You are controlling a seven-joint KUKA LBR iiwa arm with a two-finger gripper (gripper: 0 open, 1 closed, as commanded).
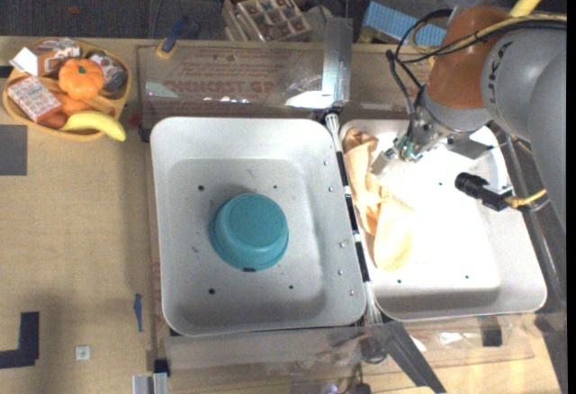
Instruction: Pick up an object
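Cloth (385,214), pale yellow, lies crumpled along the left side of the right bin (504,293), against the wall shared with the left bin (171,230). Its long axis runs from the bin's far-left corner toward the near edge, widest at the near end.

Gripper (402,149) hangs over the far part of the right bin, at the cloth's upper end. From the jaws, most of the cloth lies below-left in the view, toward the near edge; the far folds sit just beside the jaws, perhaps under them. Cannot tell whether the jaws are apart or together; too small and blurred against the white bin. No cloth visibly between them.

Teal bowl (250,231) sits upside down mid left bin, well apart from the jaws, across the dividing wall.

Judgement: cloth is the nearer target; a short descent with a slight shift toward the bulk should meet fabric.
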